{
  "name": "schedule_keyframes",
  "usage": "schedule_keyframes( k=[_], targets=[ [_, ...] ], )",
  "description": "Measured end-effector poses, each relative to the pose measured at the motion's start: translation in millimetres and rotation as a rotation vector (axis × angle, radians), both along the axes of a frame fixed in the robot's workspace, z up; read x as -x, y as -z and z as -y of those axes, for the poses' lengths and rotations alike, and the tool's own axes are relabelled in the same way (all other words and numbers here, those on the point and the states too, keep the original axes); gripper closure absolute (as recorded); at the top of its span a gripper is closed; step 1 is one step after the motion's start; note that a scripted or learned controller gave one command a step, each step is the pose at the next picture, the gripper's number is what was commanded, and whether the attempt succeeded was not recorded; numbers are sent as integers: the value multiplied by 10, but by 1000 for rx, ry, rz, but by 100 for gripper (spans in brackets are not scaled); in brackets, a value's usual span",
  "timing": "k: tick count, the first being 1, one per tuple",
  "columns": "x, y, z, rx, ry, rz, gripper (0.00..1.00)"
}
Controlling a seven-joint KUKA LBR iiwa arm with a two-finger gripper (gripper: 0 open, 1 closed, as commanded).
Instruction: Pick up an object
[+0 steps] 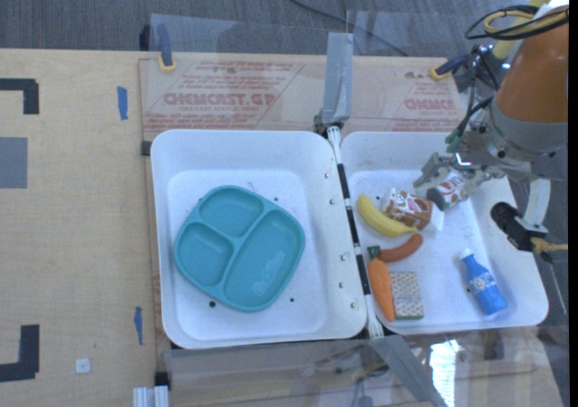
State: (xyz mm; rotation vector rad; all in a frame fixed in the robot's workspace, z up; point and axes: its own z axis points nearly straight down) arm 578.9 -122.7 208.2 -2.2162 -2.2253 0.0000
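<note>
My gripper (449, 176) hangs over the upper part of the right bin (452, 315), below the arm's orange band. A small brown-and-white item (450, 189) sits right at the gripper's tip; whether it is held is unclear. Just left of it lie a red-and-white snack packet (408, 208) and a yellow banana (384, 218). Lower down are a red sausage (402, 248), an orange carrot (382, 289) and a checkered green-edged pad (406, 294). A blue bottle (482, 282) lies at the bin's lower right.
The left bin (181, 148) holds a teal divided plate (239, 247). A raised divider (348, 216) separates the two bins. A black part of the arm (510, 225) juts over the right bin's right side. Cables (506, 22) hang at the upper right.
</note>
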Motion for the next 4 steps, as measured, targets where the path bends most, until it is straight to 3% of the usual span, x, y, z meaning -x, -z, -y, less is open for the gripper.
schedule_keyframes(
  k=[1, 2, 3, 4],
  targets=[
    [-134, 912, 704, 9, -39, 41, 0],
    [-622, 1114, 895, 7, -74, 24, 0],
    [-636, 997, 899, 10, -75, 29, 100],
    [-654, 131, 387, 2, -60, 4, 100]
  ],
)
